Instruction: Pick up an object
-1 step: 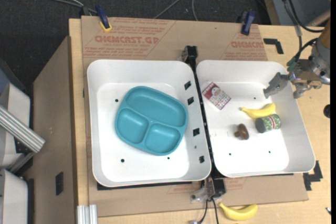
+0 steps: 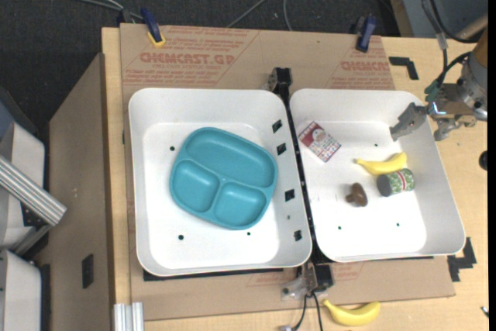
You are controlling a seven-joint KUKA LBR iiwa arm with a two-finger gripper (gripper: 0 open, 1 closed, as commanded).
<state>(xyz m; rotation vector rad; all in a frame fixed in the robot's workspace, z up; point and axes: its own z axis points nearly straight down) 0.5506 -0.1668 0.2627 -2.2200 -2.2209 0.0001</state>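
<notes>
The right bin holds a yellow banana, a small green-and-red can lying on its side just below the banana, a brown lump and a red-and-white packet. My gripper hangs over the bin's upper right corner, above and to the right of the banana. Its two grey fingers are spread apart with nothing between them.
The left bin carries a teal divided plate. A black divider with clips runs between the bins. A second banana lies outside, below the right bin. Clamps hold the cardboard at the back.
</notes>
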